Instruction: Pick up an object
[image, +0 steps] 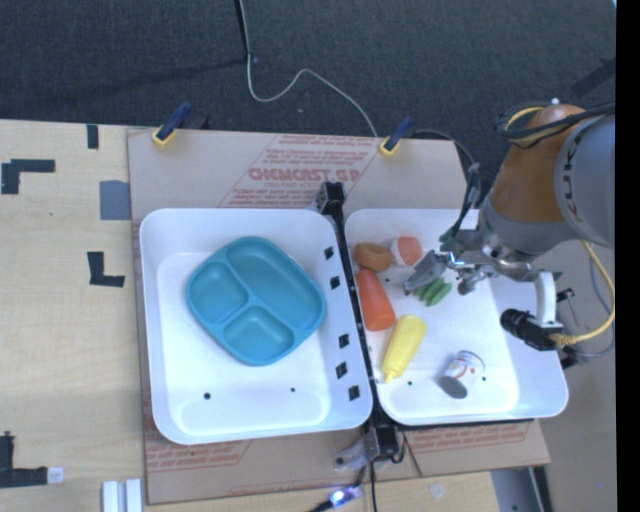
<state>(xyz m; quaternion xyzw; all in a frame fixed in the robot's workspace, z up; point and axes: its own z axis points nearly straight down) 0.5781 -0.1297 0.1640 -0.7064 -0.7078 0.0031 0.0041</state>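
The grey metal tool hangs low in the right white bin, right over a small green toy. I cannot tell whether it grips. A yellow plastic bottle lies nearby

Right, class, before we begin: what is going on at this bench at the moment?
A grey robot arm reaches in from the right over the right-hand bin. Its gripper hangs just above a small green item, with nothing visibly held. Also in that bin lie an orange carrot-like piece, a yellow piece, a brown and a red-white piece near the top, and a small silver thing. The left bin holds a blue divided plate.
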